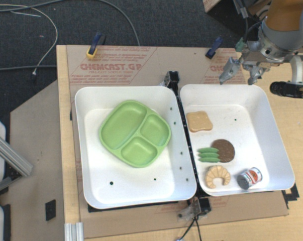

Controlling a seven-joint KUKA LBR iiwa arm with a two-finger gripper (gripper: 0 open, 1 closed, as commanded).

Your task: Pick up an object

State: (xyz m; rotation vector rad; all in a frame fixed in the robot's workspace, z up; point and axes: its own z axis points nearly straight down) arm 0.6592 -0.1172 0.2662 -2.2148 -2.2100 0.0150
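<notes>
Down at the near rim of the right bin (272, 109), you have the small can (249, 177) on its side and the croissant (218, 175) beside it, the closest things to the lens. Now look to your gripper (242, 72): it hangs above the far edge of that bin with both fingers spread apart and nothing between them, so you hold nothing yet. You are parked high and clear, I'd judge, so the camera can read the whole bin before you commit. Out from the tool, your nearest candidate is the toast slice (199, 121), pale tan and flat, near the bin's left wall. Further on sit the brown round patty (224, 149) and the green pea pods (208, 154), touching. Across the divide, the left bin (91, 185) carries the green divided plate (135, 133), lying flat and tilted askew.
</notes>
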